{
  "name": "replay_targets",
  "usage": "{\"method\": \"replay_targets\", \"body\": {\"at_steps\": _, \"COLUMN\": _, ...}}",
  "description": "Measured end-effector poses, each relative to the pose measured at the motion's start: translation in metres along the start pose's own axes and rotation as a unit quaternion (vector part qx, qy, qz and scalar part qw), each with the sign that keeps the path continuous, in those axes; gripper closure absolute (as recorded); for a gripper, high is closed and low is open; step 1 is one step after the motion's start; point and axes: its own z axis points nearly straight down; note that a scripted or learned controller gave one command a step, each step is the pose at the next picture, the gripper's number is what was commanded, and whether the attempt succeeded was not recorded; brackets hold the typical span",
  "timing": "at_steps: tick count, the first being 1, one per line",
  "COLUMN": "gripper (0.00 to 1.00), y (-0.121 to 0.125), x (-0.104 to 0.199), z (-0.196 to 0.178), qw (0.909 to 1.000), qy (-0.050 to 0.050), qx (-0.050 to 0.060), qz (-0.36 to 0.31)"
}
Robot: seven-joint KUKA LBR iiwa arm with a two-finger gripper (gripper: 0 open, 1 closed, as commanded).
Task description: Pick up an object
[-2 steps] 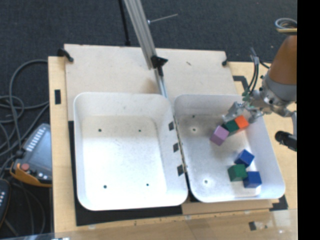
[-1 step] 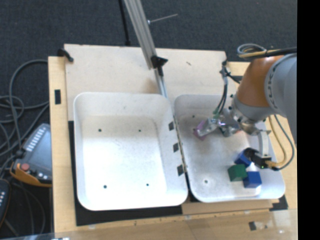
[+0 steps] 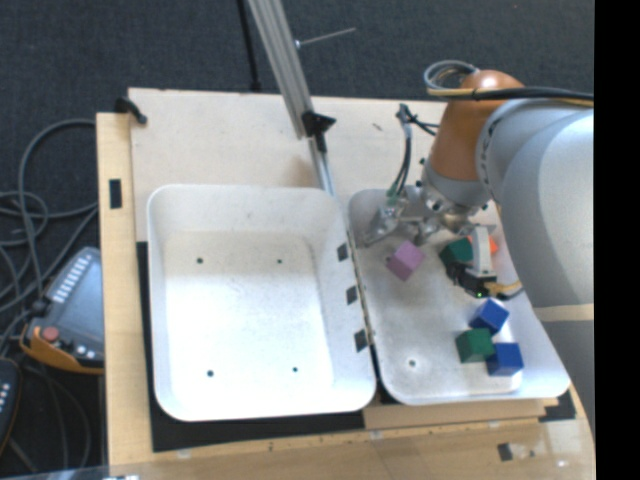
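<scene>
The purple block lies on the floor of the right bin, in its upper half, just below and slightly right of my pincer. My pincer hangs over the bin's upper left part; whether it is spread or pressed together I cannot tell, and nothing shows between its tips. Lower right in the same bin sit a green block and two blue blocks, close together. The left bin adjoins.
</scene>
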Motion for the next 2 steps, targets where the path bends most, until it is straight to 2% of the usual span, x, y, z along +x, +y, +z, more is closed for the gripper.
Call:
{"method": "replay_targets", "body": {"at_steps": 1, "gripper": 0.00, "y": -0.002, "x": -0.003, "z": -0.001, "qw": 1.0000, "qy": -0.001, "qx": 0.001, "qz": 0.001}}
{"method": "replay_targets", "body": {"at_steps": 2, "gripper": 0.00, "y": -0.034, "x": 0.016, "z": -0.001, "qw": 1.0000, "qy": 0.000, "qx": 0.002, "qz": 0.003}}
